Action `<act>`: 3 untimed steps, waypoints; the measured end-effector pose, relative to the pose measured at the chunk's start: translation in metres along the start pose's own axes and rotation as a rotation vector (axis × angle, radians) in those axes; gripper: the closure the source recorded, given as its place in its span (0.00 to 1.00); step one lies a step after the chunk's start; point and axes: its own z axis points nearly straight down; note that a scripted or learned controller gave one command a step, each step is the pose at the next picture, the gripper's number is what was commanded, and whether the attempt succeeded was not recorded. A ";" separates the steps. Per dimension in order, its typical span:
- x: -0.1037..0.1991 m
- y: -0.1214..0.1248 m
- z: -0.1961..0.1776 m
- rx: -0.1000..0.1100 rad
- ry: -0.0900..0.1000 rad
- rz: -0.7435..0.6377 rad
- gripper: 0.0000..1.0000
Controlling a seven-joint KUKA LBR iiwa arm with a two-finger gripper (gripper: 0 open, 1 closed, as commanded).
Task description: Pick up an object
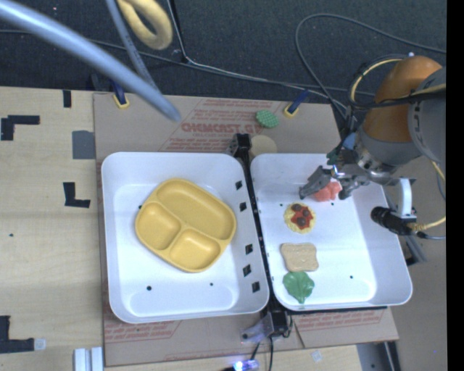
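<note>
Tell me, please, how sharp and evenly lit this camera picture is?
In the camera view, the yellow tray and the right bin read crisply under soft, even light with faint shadows; the grey bar crossing the top left is blurred, out of focus; the gripper region is slightly soft over a pink item.

A reddish-pink object (330,190) sits between the dark fingers (313,184) of the gripper (328,187), its far side hidden by the fingers and the wrist above them; what kind of item it is cannot be told. To the right of the fingers, the arm (406,94) is cut off by the picture's edge. Well up and left of the fingers, a blurred grey bar (87,51) and a yellow loop (145,20) run out of the top edge.
</note>
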 end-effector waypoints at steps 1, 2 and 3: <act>0.000 0.003 -0.005 -0.010 -0.002 -0.002 0.00; -0.003 0.003 0.058 -0.004 -0.002 -0.001 0.00; -0.003 0.004 0.100 -0.013 -0.004 -0.002 0.00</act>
